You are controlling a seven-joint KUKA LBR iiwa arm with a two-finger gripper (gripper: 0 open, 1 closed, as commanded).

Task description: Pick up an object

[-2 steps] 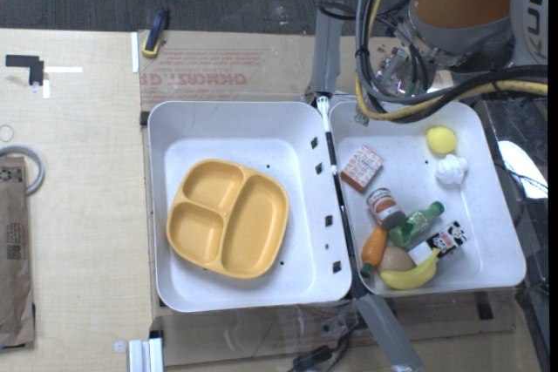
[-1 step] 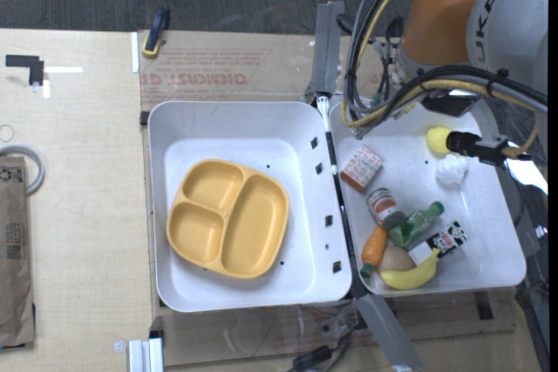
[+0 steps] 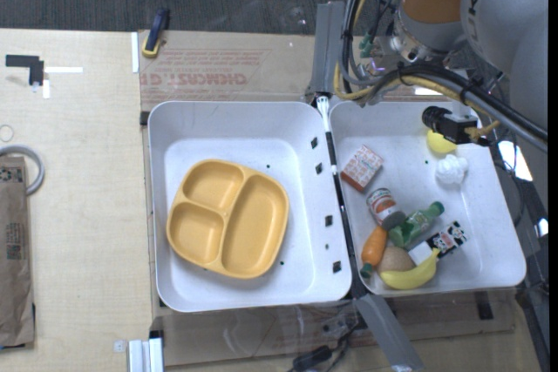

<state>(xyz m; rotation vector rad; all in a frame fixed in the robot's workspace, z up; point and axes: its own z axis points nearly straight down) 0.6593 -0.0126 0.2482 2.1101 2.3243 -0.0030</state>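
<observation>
The right bin (image 3: 488,274) holds a red and white box (image 3: 362,167), a small can (image 3: 381,203), a green bottle (image 3: 417,224), an orange carrot (image 3: 374,246) and a banana (image 3: 410,273). A black and white item (image 3: 447,240) lies beside the bottle. Further back are a white lump (image 3: 451,172) and a yellow thing (image 3: 441,143). My gripper (image 3: 381,57) hangs over the back left corner of this bin, above the objects and touching none; cables hide its tip.
A yellow divided plate (image 3: 228,218) lies in the left bin (image 3: 174,135). Behind the bins, a blue and yellow tool (image 3: 155,32) rests on cardboard (image 3: 218,65). A brown bag (image 3: 13,248) lies at the far left. The arm's grey body (image 3: 514,4) looms over the right bin's back right.
</observation>
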